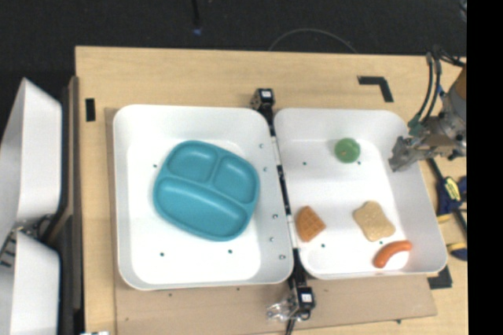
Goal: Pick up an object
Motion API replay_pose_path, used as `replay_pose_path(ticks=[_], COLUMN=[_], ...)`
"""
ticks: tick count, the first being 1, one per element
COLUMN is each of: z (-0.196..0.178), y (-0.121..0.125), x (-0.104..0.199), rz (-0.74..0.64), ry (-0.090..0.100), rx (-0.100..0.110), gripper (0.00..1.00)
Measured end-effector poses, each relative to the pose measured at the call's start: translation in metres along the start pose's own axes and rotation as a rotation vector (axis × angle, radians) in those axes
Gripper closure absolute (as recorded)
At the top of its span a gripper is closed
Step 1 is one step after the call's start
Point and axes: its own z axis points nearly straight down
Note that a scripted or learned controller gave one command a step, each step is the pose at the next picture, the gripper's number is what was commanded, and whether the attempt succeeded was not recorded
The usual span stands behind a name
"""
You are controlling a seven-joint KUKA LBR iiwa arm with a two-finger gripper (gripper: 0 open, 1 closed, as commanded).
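Claw (pixel 402 152) hovered at the right bin's (pixel 330 263) edge, grip state unclear; best aimed squarely over the nearby green ball (pixel 346 149) before descending.

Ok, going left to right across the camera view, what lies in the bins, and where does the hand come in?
Blue divided plate → orange waffle-like piece → green ball → tan bread slice → orange-red sausage → hand at the right bin's right edge.

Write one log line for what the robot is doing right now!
phase: approach | end effector: at right bin's right rim, nothing seen held | right bin: green ball, waffle, toast, sausage | left bin: blue plate
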Motion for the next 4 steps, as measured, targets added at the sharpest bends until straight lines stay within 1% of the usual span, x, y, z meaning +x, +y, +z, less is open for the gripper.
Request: replay_pose_path(ticks=[1,2,3,4], z=[0.008,0.019,0.014,0.023], y=[0.005,0.020,0.027,0.043], x=[0.056,0.096,0.145,0.185], rz=[0.001,0.002,0.000,0.002], ry=[0.000,0.000,0.001,0.000], rx=[0.002,0.004,0.002,0.003], gripper=[1.00,1.00,1.00,1.00])
